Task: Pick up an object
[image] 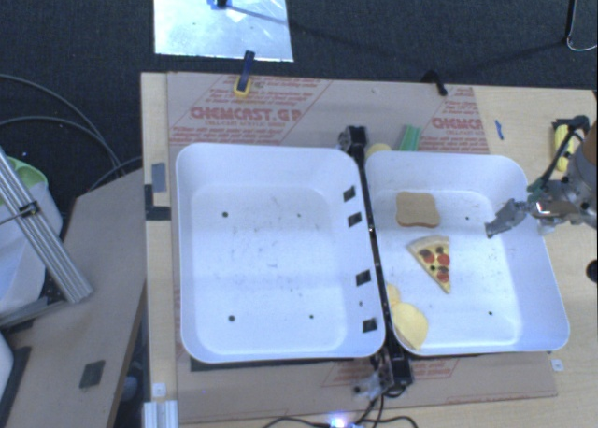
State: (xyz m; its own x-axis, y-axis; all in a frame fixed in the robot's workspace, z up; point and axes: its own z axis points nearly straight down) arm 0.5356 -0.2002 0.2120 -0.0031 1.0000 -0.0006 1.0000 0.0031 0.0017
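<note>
Nearest the camera, along the lower edge, runs the bench (280, 396), carrying two shallow white bins side by side; the left bin (271, 253) shows a bare scuffed floor; the right bin (523, 295) holds three things; a yellow chip-like piece (408, 321) lies in its near-left corner against the dividing wall; a pizza slice (434, 262) lies near the middle, point toward the camera; a slice of toast (417, 209) sits just beyond it, apart from it; the gripper (505, 219) hangs over the bin's right part, tilted leftward, well apart from the toast, nothing between its fingers; how wide they stand cannot be told.
</note>
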